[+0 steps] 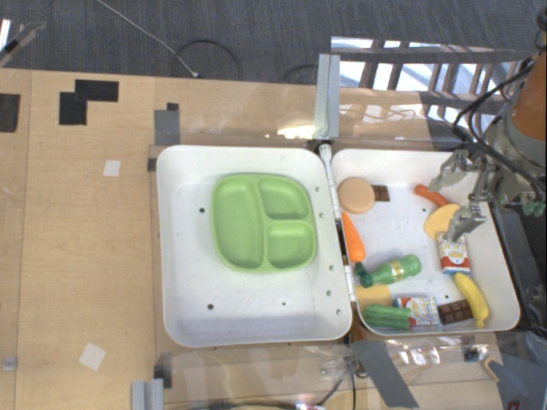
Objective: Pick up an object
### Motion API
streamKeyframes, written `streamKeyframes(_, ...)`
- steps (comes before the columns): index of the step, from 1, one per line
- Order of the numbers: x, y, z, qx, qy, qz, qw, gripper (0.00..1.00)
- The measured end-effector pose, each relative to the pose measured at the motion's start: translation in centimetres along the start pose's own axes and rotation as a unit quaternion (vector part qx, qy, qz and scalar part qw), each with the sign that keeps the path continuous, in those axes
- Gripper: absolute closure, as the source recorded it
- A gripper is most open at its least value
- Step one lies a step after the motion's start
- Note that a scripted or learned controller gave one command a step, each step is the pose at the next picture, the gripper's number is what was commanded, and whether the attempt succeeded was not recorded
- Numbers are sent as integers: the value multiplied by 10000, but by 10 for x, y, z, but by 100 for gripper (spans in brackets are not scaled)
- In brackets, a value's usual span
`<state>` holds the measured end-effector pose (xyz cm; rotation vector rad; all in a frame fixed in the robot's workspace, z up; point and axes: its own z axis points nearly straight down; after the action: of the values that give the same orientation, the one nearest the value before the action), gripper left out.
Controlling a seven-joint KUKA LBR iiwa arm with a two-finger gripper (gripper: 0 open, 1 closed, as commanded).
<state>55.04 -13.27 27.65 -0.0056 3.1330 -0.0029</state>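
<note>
Wooden bench under dark carpet; I note two white bins. Left bin bears a green divided plate. Right bin holds toy food: banana, carrot. Gripper hovers above small carton; finger state I cannot tell.

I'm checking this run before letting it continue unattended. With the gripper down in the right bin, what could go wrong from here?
1. The gripper sits among close-packed items: a small carton, a yellow wedge and a banana. It may nudge or grab the wrong one.
2. It works near the right bin's outer wall, so a finger could strike the rim.
3. Nothing is visibly between the fingers, so the try may come up empty.
</note>
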Motion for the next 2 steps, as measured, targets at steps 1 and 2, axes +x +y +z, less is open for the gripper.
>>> streamKeyframes(1, -54, -44, 130, -22, 71, 339, 9994, 0)
streamKeyframes(2, -26, -73, 188, 2, -26, 805, 9967, 0)
